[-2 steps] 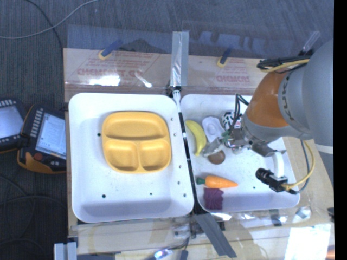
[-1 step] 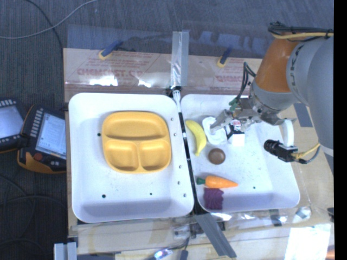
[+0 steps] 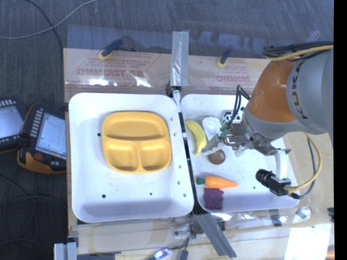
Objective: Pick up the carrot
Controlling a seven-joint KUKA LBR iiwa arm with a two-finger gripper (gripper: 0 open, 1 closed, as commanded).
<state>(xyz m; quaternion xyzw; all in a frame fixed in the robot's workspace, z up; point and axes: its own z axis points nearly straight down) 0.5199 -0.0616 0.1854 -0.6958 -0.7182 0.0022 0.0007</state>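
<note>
The carrot (image 3: 219, 182) is seen lying in the right bin (image 3: 282, 199) toward its near edge, its long axis running left to right with the green stem end at the left and the orange tip pointing right. It is flanked by a purple item (image 3: 214, 199) just below and a brown round item (image 3: 217, 156) above, beside a banana (image 3: 197, 136). The gripper (image 3: 230, 137) is held above the bin's middle, apart from the carrot; whether its jaws are wide or narrow cannot be told.

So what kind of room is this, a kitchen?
Probably a robot lab, not a kitchen. A big robot arm reaches over two white bins taped to a bench, the carrot and banana look like toys, and a control pad lies on grey carpet.
</note>
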